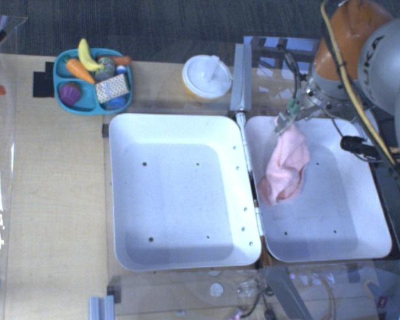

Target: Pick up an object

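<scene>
While the pink cloth (285,165) is hanging crumpled and stretched long over the right bin (347,239), the pincer (285,120) is closing on its top corner, gripping it.

Robotics laboratory: wooden bench (53,199) bearing two white bins (180,192), clear acrylic guard (0,179) at 9 o'clock, grey carpet (153,5) at 12 o'clock, toy-food tray (93,80) at 11 o'clock

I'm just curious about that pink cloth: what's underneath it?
The pink cloth hangs from the tool, its upper end pinched there. Beneath it is the right bin's white floor. Whatever lies directly under its lower folds is covered.
</scene>
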### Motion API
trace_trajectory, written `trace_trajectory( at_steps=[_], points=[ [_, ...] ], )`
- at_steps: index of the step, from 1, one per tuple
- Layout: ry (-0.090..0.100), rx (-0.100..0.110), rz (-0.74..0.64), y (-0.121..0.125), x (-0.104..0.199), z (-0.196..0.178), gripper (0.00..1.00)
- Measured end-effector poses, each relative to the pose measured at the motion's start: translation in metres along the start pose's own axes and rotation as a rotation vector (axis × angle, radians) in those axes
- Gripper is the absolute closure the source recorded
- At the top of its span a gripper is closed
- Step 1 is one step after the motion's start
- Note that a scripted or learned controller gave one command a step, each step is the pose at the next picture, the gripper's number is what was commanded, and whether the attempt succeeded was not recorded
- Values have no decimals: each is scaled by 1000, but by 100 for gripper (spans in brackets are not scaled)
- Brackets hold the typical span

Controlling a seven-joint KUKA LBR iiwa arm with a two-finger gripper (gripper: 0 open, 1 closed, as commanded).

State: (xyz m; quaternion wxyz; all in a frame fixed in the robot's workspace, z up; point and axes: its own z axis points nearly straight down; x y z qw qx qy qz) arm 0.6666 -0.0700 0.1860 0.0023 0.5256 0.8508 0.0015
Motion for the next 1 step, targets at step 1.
trace_trajectory(
  at_steps=[1],
  points=[
    [0,0,229,24,40,0,100]
  ],
)
